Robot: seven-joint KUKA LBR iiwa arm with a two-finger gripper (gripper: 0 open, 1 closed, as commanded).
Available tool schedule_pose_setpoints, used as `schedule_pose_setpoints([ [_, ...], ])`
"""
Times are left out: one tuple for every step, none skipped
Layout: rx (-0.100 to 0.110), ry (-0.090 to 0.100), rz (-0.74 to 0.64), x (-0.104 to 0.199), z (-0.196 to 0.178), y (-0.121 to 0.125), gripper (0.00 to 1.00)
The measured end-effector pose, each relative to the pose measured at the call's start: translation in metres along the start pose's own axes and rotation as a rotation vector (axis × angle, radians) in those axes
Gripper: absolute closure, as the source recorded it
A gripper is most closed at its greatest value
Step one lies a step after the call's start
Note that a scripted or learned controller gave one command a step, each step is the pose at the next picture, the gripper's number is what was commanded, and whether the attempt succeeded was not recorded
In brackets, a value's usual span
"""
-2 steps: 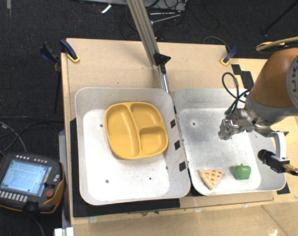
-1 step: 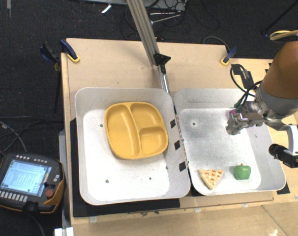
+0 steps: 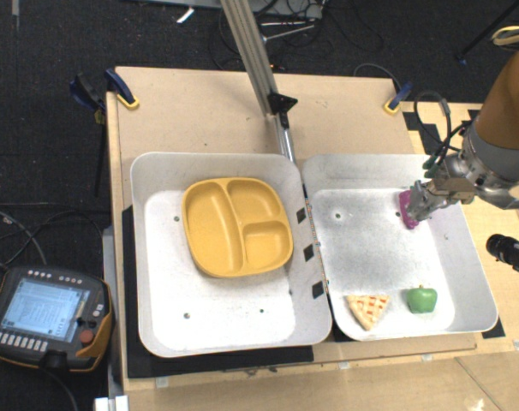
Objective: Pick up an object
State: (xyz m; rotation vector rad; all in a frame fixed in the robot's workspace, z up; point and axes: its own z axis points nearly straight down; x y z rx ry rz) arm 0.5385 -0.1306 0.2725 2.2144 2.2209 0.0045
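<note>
A small purple object [image 3: 407, 209] lies in the right bin [image 3: 362, 238] near its far right side. My gripper [image 3: 420, 204] is low over the bin, right against the purple object's right side and covering part of it. Whether the object is held cannot be made out. A toy waffle-patterned pizza slice [image 3: 366, 309] and a green pepper [image 3: 422, 299] lie near the bin's front edge, well clear of the gripper.
The left bin [image 3: 157, 315] holds a yellow divided plate [image 3: 238, 226]. A metal pole [image 3: 251, 41] slants in from the back toward the gap between the bins. A teach pendant [image 3: 45, 315] sits off the bench at the left.
</note>
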Motion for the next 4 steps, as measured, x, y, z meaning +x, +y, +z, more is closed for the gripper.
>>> schedule_pose_setpoints([
  [0.007,0.003,-0.005,0.053,0.015,0.009,1.0],
  [0.005,0.003,-0.006,0.11,0.026,0.031,1.0],
  [0.004,0.003,-0.004,0.154,0.024,0.051,1.0],
  [0.004,0.004,-0.005,0.204,0.018,0.064,1.0],
])
